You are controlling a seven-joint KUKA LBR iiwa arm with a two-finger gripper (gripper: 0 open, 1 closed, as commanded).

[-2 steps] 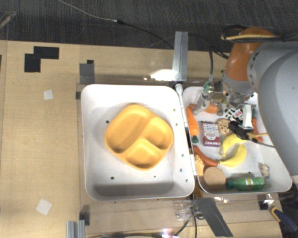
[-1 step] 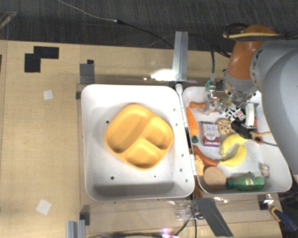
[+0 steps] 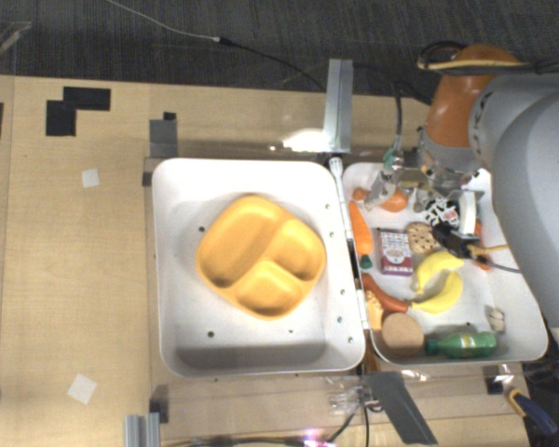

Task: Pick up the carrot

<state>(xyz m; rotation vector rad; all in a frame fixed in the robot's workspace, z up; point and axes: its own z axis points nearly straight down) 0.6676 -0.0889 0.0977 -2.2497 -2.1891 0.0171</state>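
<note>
Far off to the gripper's left, the left bin is holding a yellow divided plate, well clear of any work. Closer in, the carrot is lying along the left wall of the right bin, below and to the left of the gripper, with its length running away from the gripper toward the near side of the bin. Further down that same wall a red-orange sausage-like piece is resting, and beyond it a round brown item. Almost straight below the gripper a small red packet is sitting beside a cookie, and lower still a banana is curving above a green bottle.

The gripper is hanging at the far end of the right bin, close to a small orange piece and not over the carrot. Whether its fingers are spread or pressed together cannot be told from this view; the metal parts are blurring into the clutter, and nothing is visibly sitting between them.

Judging the risks: the carrot is hugging the bin wall, so a finger descending on that side is likely to be striking the rim or pushing the carrot away rather than straddling it. The small orange piece near the gripper and the sausage-like piece are both looking enough like the target to be drawing a mistaken grasp.
</note>
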